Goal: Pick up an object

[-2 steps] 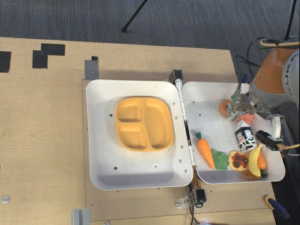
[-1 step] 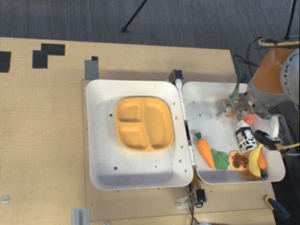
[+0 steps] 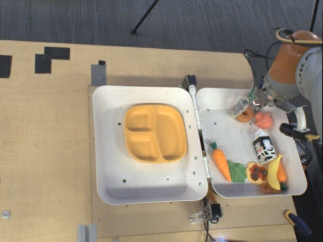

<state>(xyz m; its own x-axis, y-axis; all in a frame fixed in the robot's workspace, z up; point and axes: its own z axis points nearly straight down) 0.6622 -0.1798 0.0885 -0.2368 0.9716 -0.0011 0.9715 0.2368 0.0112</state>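
My gripper (image 3: 248, 105) hangs low over the far right corner of the right bin (image 3: 227, 130). It is directly above a small round orange object (image 3: 245, 116) and seems to touch its top. A pink round object (image 3: 263, 120) lies just to the right of that one. Nearer the front lie a black-and-white bottle (image 3: 263, 149), a carrot (image 3: 221, 164), a green leafy piece (image 3: 236, 169), a red-topped toy food slice (image 3: 256, 173) and a banana (image 3: 274, 172). The grey arm with its orange band (image 3: 290, 59) reaches in from the right.
The left bin (image 3: 106, 150) holds a yellow divided plate (image 3: 154, 133). A metal divider bar (image 3: 198, 130) runs between the bins. Black cables (image 3: 303, 135) hang beside the right bin's right rim. Light wooden bench surrounds both bins.
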